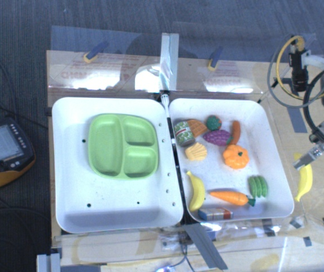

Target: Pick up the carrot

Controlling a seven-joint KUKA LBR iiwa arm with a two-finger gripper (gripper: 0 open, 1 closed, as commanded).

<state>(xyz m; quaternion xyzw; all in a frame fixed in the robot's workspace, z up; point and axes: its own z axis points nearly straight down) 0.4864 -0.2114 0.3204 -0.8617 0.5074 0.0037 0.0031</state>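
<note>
Gripper (pixel 314 154) shows as a small pale metal piece at the right edge, outside the right bin (pixel 277 162), under loops of yellow and black cable; whether it is open or closed cannot be told. A curved yellow plastic piece (pixel 303 181) sits just below it on the bench, and contact between the two cannot be made out. The carrot (pixel 228 196) lies flat near the front of the right bin, a smooth orange taper pointing left with a dark green stub at its right end. A glossy yellow banana (pixel 196 190) curves just to its left, a ribbed green piece (pixel 257 186) sits just above its green end, and a small red-and-blue box (pixel 215 213) lies near the front wall below it. Further back are a rounded, lobed orange pumpkin (pixel 236 157), a bumpy purple bunch of grapes (pixel 217 136) and a scalloped pale-yellow piece (pixel 196 151). The left bin (pixel 65 208) holds a matte green plate (pixel 123 146) with three compartments and rounded corners.
</note>
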